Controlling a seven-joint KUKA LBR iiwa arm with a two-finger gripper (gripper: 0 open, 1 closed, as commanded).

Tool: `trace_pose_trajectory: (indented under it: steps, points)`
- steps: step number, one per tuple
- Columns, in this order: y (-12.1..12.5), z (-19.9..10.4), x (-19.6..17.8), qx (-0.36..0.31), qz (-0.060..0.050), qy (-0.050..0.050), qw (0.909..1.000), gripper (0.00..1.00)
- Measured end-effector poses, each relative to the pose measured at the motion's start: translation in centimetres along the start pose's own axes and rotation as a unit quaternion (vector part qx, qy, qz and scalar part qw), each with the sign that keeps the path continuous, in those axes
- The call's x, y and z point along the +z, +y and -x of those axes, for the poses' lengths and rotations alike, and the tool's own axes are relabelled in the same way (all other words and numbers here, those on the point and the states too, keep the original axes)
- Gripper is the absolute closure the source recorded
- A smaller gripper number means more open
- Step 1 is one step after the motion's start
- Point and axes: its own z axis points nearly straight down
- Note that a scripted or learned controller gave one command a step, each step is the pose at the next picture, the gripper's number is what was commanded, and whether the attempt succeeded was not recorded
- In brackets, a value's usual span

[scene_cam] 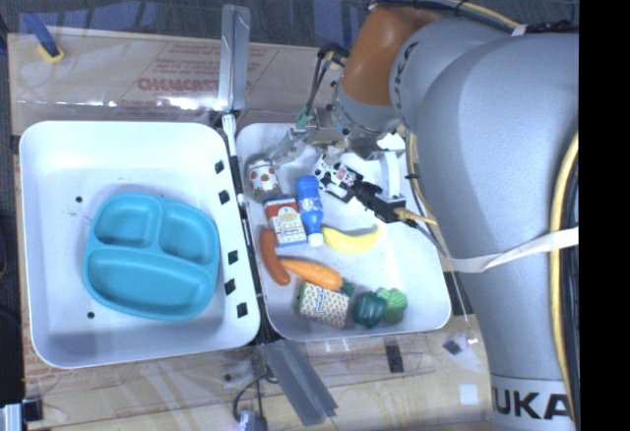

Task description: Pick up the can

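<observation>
Near the far-left corner of the right bin (pixel 433 306), we see the can (pixel 262 178) lying close to the bin wall. Our gripper (pixel 330 158) hovers beside it, to its right; we cannot tell how it is set. A blue bottle (pixel 310 208) and a small carton (pixel 285 222) crowd the can's near side. We judge a descent from above safest, avoiding these neighbours.

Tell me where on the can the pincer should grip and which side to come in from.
Probably grip the can across its round side wall, coming from above. It sits at the far left of the right bin, near the bin wall, with the small carton just in front. The open space lies on its right, toward the pincer, so descend slightly from that side.
</observation>
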Motion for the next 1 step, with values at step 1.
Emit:
trace_pose_trajectory:
  steps: [1]
  points:
    - [0.59,-1.42,0.44,0.03,0.009,-0.001,0.9995,0.0]
